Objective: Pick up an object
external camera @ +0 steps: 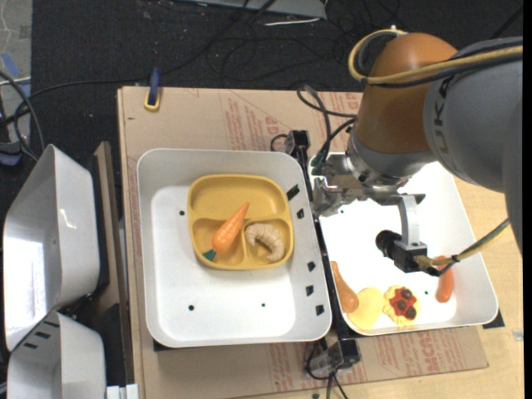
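My gripper [337,191] hangs under the grey and orange wrist, over the upper left corner of the right bin [474,306], close to the wall between the bins. Along that bin's front edge lie an orange spoon-shaped piece [344,289], a yellow tart with red berries [401,304] and a small orange sausage-shaped piece [445,285]. All three are well in front of the gripper. In the left bin [166,306] a yellow divided plate [208,196] holds a toy carrot [229,229] and a pale shrimp-like piece [267,239].
The arm's bulk covers the back half of the right bin. The bins share a raised wall with black clips [309,264]. Cardboard [133,123] lies under both bins, and cables [332,357] run at the front and back.
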